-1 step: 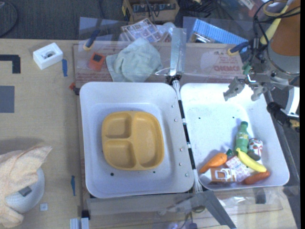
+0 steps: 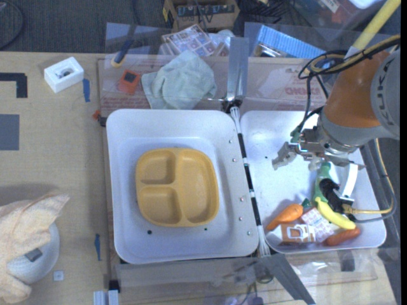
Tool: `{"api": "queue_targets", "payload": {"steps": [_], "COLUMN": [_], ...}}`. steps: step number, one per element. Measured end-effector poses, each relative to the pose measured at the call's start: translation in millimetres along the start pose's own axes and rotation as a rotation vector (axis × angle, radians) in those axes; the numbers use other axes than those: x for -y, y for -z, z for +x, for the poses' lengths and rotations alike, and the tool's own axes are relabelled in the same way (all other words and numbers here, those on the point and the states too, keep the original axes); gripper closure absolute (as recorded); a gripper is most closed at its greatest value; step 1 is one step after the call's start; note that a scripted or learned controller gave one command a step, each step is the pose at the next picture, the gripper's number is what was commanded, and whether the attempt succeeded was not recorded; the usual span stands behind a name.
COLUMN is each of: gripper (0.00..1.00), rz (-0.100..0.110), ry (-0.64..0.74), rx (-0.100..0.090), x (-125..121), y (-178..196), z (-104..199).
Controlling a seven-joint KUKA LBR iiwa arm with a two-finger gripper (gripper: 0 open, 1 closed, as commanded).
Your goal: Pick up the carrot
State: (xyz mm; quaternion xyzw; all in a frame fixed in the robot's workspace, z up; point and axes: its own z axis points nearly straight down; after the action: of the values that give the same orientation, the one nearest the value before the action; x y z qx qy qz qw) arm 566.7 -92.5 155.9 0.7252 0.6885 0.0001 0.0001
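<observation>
The two bins, left (image 2: 121, 132) and right (image 2: 261, 132), look like smooth white plastic with a slight sheen. In the left one, the divided tray (image 2: 177, 186) is matt yellow plastic. The carrot (image 2: 285, 214), near the right bin's front edge, has a smooth, faintly glossy orange skin, and the banana (image 2: 336, 215) beside it shines like moulded plastic. The worktop (image 2: 51, 145) reads as pale matt wood. Behind the bins lies a soft, crumpled pale-green cloth (image 2: 181, 78). The tool (image 2: 313, 152) looks metallic grey.
</observation>
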Motion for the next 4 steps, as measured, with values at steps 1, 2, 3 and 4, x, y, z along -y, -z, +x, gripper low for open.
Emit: {"api": "queue_targets", "payload": {"steps": [1, 2, 3, 4], "gripper": [0.0, 1.0, 0.0, 0.0], "rz": [-0.009, -0.016, -0.015, -0.009], "ry": [0.299, 0.294, 0.294, 0.198], "rx": [0.0, 0.003, 0.003, -0.001], "x": [73.3, 71.8, 71.9, 83.6], "y": [-67.3, -56.2, -56.2, -67.1], "z": [-8.7, -10.9, -10.9, -12.5]}}
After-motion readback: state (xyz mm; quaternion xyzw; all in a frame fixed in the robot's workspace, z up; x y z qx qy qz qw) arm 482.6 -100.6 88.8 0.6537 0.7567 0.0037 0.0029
